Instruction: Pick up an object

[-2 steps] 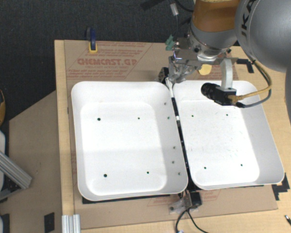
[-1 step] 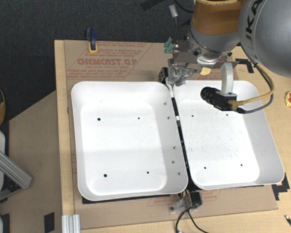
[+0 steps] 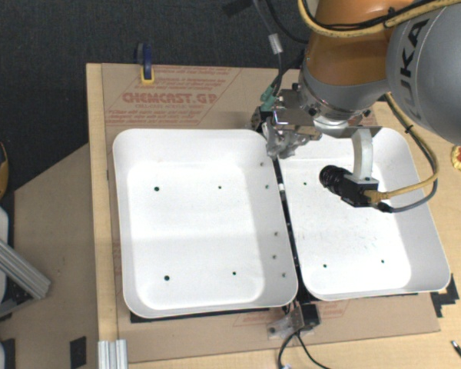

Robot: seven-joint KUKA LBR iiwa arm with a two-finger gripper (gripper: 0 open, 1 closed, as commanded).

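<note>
My gripper point(image 3: 280, 143) hangs low over the far end of the ridge where the two white bins meet, close to the far left corner of the right bin point(image 3: 369, 260). The arm's grey body and orange band point(image 3: 361, 6) hide the far part of that bin. A black cylindrical fitting point(image 3: 344, 184) with a yellow cable sits on the arm over the right bin's middle. The left bin point(image 3: 192, 229) shows a bare white floor with small dark dots.
The bins rest on a brown board point(image 3: 177, 94) with red lettering. A blue clamp point(image 3: 145, 61) holds its far edge. A small bracket with wires point(image 3: 296, 319) sits at the near edge between the bins. Metal framing point(image 3: 15, 267) lies at the left.
</note>
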